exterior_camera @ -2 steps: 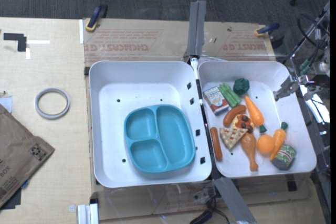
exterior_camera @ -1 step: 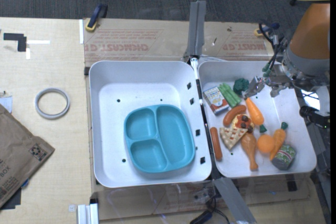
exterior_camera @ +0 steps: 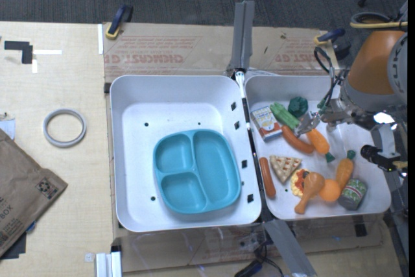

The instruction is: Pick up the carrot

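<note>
An orange carrot (exterior_camera: 343, 170) with a green top lies in the right bin (exterior_camera: 376, 146), near its right side, pointing up and to the right. A second orange, carrot-like piece (exterior_camera: 318, 139) lies more toward the bin's middle. My gripper (exterior_camera: 316, 120) hangs low over the right bin, directly above the upper end of that second piece and up and left of the green-topped carrot. The grey wrist and orange band (exterior_camera: 375, 63) come in from the right.
Also in the right bin are a red-orange pepper (exterior_camera: 296, 138), green vegetables (exterior_camera: 285, 115), a small carton (exterior_camera: 262, 120), a pizza slice (exterior_camera: 284, 167), a sausage (exterior_camera: 267, 177), a drumstick (exterior_camera: 308, 189), an orange (exterior_camera: 329, 191) and a can (exterior_camera: 353, 194). The left bin (exterior_camera: 130, 139) holds a blue divided plate (exterior_camera: 196, 170).
</note>
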`<action>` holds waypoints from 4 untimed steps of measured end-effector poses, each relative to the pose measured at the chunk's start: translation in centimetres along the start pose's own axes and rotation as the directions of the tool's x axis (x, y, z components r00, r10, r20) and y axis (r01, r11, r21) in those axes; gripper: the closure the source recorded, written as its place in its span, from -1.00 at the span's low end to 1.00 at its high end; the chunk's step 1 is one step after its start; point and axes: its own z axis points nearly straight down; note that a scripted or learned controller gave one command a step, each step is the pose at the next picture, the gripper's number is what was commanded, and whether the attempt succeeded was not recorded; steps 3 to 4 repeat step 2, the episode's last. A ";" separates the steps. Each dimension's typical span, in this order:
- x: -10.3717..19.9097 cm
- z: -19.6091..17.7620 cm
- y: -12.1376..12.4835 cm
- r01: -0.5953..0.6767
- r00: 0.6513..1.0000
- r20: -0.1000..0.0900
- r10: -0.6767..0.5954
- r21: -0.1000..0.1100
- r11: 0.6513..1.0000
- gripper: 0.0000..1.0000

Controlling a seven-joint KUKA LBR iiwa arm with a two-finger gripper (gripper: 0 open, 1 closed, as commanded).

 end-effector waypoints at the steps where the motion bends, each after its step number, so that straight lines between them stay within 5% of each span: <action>1: -0.1 -0.9 0.0 -0.004 1.000 0.001 0.004 -0.001 1.000 1.00; 2: 4.9 -11.4 2.2 -0.227 0.974 0.001 0.227 0.001 0.974 1.00; 4: 4.9 -11.4 2.2 -0.227 0.974 0.001 0.227 0.001 0.974 1.00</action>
